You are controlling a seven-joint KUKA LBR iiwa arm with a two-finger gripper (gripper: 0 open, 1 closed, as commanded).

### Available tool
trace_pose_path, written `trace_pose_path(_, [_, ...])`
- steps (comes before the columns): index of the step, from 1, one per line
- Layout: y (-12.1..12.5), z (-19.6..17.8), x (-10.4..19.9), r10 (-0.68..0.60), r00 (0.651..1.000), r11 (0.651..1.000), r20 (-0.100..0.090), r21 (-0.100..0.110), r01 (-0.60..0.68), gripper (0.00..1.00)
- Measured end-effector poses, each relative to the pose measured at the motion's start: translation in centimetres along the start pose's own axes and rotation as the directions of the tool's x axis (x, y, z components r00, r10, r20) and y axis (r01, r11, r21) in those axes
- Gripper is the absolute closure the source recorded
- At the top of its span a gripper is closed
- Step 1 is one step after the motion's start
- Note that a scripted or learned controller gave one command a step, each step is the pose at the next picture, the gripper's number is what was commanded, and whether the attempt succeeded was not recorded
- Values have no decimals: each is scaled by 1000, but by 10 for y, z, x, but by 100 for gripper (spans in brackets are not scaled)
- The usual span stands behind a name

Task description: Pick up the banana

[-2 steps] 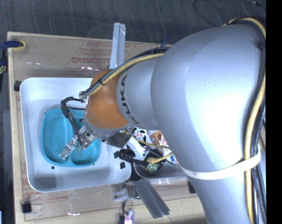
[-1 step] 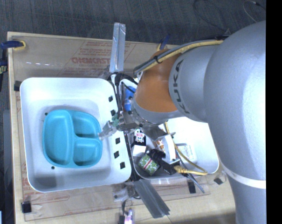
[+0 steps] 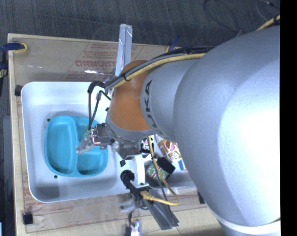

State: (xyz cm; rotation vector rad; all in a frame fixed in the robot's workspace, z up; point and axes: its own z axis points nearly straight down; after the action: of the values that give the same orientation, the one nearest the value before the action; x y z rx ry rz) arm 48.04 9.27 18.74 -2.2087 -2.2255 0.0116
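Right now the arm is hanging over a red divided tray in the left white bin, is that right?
Not quite: the divided tray is blue, not red. The camera view shows it lying in the left white bin, with the arm hanging over its right side.

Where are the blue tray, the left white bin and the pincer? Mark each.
blue tray [image 3: 61,144]: camera view, floor of its left compartment.
left white bin [image 3: 33,109]: camera view, bare inner wall at its upper left.
pincer [image 3: 85,147]: camera view, tip of the fingers over the tray's right compartment.
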Motion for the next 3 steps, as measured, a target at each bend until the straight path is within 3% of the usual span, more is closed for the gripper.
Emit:
trace_pose_path(1, [-3, -17, -23, -69, 998, 998, 1, -5, 69, 0])
trace_pose_path(2, [-2, 98, 12, -43, 999, 999, -2, -7, 43, 0])
trace_pose_path(3, [1, 87, 17, -49, 999, 999, -10, -12, 49, 100])
